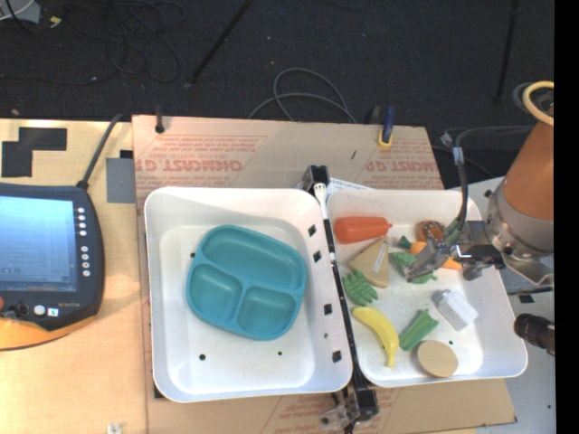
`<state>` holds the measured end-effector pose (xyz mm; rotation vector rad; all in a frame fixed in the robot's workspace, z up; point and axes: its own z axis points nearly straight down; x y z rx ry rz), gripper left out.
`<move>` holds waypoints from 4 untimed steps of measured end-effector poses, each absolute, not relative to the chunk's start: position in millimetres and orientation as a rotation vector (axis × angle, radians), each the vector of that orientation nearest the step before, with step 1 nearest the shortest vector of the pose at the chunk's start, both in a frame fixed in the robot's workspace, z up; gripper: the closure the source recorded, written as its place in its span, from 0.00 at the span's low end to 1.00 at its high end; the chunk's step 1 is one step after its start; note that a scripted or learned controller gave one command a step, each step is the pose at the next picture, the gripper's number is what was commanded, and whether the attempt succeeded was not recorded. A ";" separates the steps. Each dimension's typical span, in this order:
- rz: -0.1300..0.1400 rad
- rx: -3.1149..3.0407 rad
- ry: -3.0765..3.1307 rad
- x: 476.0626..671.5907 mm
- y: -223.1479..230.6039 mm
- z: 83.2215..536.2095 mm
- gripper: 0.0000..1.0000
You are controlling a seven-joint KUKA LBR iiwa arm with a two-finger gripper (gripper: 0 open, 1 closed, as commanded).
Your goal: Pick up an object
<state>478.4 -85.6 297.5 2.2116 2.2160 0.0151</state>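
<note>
You see a teal divided plate (246, 281) in the white left bin (172, 333); the right bin (498, 355) shows a yellow banana (380, 330), orange carrot (361, 228), green pepper (417, 329) and tan disc (438, 359).

Even overhead light, fairly bright on both white bins (167, 242), soft short shadows under items, floor at top dark and murky, mild glare on screen (36, 247), overall soft, low-res, slightly grainy
</note>
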 end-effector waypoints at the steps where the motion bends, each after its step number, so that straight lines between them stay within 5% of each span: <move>1: -0.012 2.231 2.228 473.1 -93.7 198.3 0.00; 2: -0.003 2.222 2.217 475.6 -92.3 85.1 0.00; 3: 0.017 2.211 2.221 478.8 -42.9 247.1 0.00; 4: -0.015 2.234 2.222 472.1 -88.4 132.6 0.00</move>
